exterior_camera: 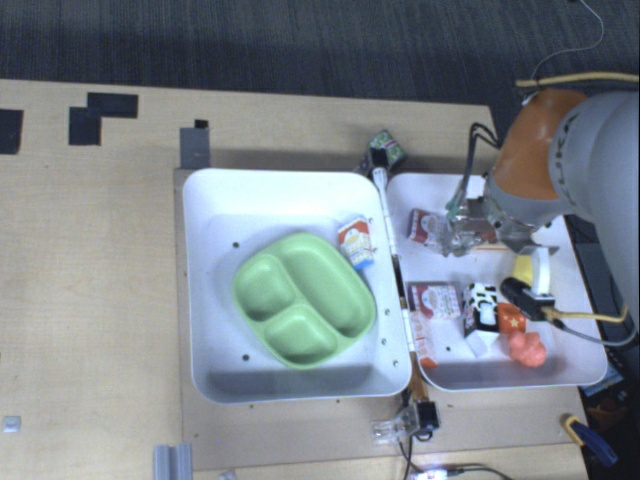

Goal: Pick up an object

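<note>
wooden bench (90,298) | dark carpet (300,18) | black markers (100,116) | yellow cable (575,78)

I see the pale wood table (90,298) carrying two shallow white bins side by side, the left bin (205,268) and right bin (575,368), edges touching.

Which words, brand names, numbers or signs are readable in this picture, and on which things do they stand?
None can be read.
Red and white packet: print too blurred.
Packet under the gripper, at: print too blurred.
Small carton beside the green plate: label too small.
Black and white box: pattern, no legible text.
</note>
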